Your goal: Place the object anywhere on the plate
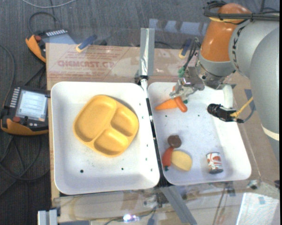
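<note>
Gripper sits low at upper centre-right of the frame, directly over the carrot in the right bin; grasp state cannot be told. Yellow plate waits in the left bin, presumably as drop target.

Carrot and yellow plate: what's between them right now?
In the camera view, between the carrot and the yellow plate lie bare white bin floor and the bins' adjoining rims.
</note>
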`<state>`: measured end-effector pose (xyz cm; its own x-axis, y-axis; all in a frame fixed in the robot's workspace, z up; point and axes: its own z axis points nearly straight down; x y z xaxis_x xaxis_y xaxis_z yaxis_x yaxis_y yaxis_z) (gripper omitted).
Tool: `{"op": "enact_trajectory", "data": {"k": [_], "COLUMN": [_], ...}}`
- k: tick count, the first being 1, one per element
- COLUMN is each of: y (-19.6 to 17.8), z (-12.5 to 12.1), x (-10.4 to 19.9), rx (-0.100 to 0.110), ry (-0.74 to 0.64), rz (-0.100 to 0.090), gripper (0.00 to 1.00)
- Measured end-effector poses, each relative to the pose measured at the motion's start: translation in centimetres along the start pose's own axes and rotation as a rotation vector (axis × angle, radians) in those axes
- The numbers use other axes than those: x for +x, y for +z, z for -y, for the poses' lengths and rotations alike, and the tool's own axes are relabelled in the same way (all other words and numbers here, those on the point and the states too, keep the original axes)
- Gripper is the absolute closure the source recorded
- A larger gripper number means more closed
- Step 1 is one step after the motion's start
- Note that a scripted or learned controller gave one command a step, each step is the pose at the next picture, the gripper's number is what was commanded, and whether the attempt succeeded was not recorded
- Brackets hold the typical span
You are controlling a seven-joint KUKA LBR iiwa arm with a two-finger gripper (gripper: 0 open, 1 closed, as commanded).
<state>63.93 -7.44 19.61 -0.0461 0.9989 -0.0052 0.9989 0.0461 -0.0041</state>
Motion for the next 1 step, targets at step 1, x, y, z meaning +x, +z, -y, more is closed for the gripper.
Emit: {"op": "enact_trajectory", "data": {"k": [1], "y": [-1.29], "z": [5.14], "x": [7.63], "rx": [-0.002], "ry": [-0.288], "rz": [-0.005], "gripper": [1.00]}}
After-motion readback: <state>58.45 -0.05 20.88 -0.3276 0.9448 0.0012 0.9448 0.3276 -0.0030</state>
